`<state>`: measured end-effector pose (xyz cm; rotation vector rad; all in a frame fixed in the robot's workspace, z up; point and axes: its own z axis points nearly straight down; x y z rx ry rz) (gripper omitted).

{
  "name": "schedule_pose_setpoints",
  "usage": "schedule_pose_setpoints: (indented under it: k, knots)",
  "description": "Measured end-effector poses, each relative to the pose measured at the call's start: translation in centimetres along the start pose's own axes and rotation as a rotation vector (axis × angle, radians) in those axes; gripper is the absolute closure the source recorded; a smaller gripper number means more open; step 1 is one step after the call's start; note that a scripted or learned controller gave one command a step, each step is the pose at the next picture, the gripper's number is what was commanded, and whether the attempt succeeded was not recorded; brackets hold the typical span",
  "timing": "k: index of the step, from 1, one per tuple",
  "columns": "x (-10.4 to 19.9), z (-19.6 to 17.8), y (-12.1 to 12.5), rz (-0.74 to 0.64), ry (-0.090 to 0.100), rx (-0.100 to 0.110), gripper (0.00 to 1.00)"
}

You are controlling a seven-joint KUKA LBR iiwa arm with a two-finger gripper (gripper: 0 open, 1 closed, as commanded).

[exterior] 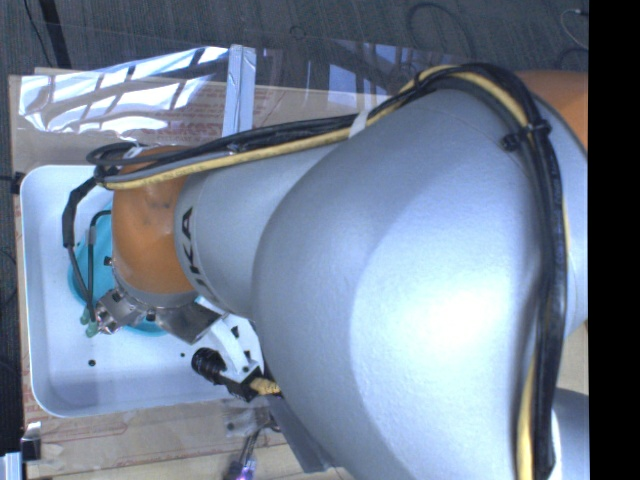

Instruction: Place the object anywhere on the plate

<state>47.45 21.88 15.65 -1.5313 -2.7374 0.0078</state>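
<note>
My grey arm with its orange band [150,238] reaches across from the right and covers most of the left bin [45,298]. A cyan plate [78,273] peeks out from under the wrist at the bin's left side; most of it is hidden. The wrist flange [125,310] sits directly over the plate. The arm hides the gripper's end and whatever lies beneath it.
The left bin's white floor shows bare near its front and left walls, with a small dark speck [92,362]. A black cable bundle [250,143] runs along the arm. A clear divider [238,88] stands at the back. The arm covers the right bin.
</note>
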Motion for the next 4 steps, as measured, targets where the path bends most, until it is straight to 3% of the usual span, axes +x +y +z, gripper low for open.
schedule_pose_setpoints:
  k: [1, 2, 3, 4]
  knots:
    - [-8.1, -9.1, -4.3, 0.146, -0.001, -0.006, 1.0]
    - [-1.3, 4.1, -0.9, 0.143, 0.0, 0.002, 1.0]
    - [-13.7, -3.6, -1.6, -0.23, -0.003, -0.006, 1.0]
    - [-10.2, 3.4, 0.1, 0.219, 0.0, -0.003, 1.0]
